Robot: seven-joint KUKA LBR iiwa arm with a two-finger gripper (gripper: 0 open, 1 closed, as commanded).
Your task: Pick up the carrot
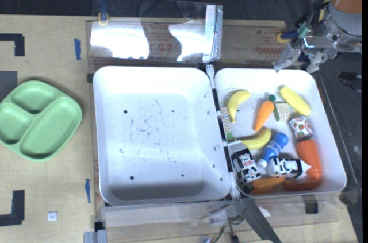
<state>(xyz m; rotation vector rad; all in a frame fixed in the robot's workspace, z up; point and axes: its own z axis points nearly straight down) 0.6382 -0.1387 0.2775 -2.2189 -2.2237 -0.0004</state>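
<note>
From the camera view, the small orange plastic carrot (264,114) lies tilted in the right white bin (328,121), between a yellow banana (236,103) and a yellow corn cob (294,100). The gripper (299,58) hovers above the bin's far rim; how it is set cannot be told. The crowding risks a wrong or glancing grab.

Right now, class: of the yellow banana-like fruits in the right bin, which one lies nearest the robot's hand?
The yellow one by the bin's far right wall, right of the carrot. It is closest to the hand; the other two lie further left.
</note>
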